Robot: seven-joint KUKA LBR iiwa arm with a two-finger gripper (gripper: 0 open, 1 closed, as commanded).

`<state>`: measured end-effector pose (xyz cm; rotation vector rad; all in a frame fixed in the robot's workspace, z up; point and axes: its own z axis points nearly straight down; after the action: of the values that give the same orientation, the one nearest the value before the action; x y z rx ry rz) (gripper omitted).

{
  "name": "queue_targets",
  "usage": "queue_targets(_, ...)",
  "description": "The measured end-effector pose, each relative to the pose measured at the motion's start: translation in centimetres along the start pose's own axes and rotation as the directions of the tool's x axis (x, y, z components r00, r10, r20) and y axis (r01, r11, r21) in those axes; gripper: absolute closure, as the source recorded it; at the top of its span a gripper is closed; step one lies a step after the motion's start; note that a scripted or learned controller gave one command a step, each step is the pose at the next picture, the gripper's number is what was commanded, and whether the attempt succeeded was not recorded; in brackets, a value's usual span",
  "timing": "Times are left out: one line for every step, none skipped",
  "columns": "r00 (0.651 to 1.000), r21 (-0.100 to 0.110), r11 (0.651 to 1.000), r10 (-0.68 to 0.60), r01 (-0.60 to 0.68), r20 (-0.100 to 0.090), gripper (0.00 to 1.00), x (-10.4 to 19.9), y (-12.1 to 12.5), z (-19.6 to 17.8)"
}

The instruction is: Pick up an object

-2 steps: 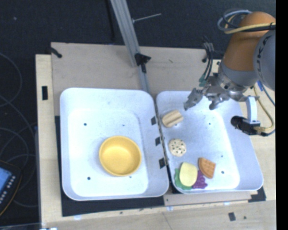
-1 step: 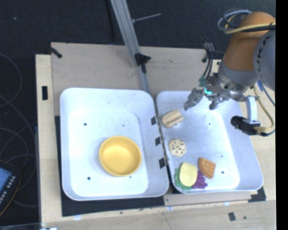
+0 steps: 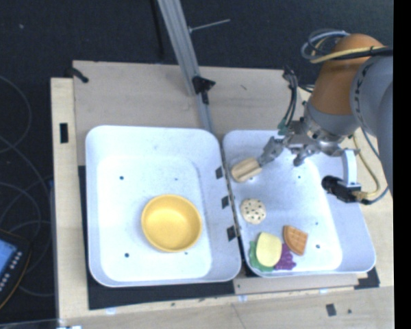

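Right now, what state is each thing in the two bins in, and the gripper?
Bowl: upright, alone in left bin.
Bread roll: on its side in right bin, at a gripper finger's tip.
Cookie: flat, untouched.
Toy food pile: heaped in right bin's near corner.
Gripper: open, holding nothing.

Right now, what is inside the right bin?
The right bin holds a tan bread-like piece, a speckled cookie, an orange wedge and a yellow-green piece lying over something purple, mostly covered.
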<state>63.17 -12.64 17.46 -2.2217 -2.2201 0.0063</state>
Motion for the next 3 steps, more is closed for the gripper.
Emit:
queue_targets(1.000, 0.000, 1.000, 0.000, 0.000, 0.000, 0.00, 0.5, 0.1, 6.1)
queue_targets(1.000, -0.002, 1.000, 0.002, -0.002, 0.000, 0.00, 0.4, 0.1, 7.4)
queue_targets(1.000, -0.006, 1.000, 0.006, -0.006, 0.000, 1.00, 0.3, 0.2, 6.2)
